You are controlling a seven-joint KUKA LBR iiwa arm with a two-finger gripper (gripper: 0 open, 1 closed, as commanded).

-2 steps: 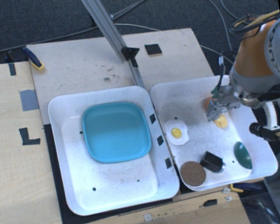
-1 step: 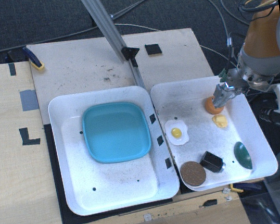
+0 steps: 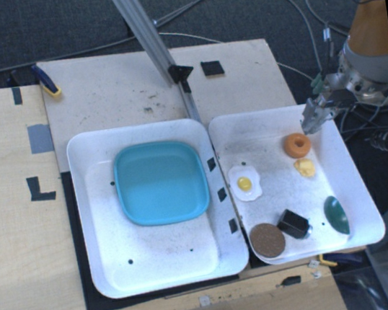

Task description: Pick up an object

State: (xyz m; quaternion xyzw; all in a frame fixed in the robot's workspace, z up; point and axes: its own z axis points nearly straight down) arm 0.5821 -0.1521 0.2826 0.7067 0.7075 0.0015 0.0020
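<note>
The right bin (image 3: 341,164) holds an orange ring-shaped donut (image 3: 297,145), a small yellow piece (image 3: 305,166), a fried egg (image 3: 245,183), a brown round cookie (image 3: 267,240), a black block (image 3: 292,224) and a dark green piece (image 3: 335,214). My gripper (image 3: 314,118) hangs over the bin's upper right part, just up and right of the donut, with nothing seen between its fingers. A light blue square plate (image 3: 161,182) lies in the left bin (image 3: 99,224).
A slanted metal rail (image 3: 149,30) runs from the top down to the gap between the bins. Cables (image 3: 287,4) loop over the dark floor behind the bench. A yellow-and-blue tool (image 3: 46,81) lies at the board's back left corner.
</note>
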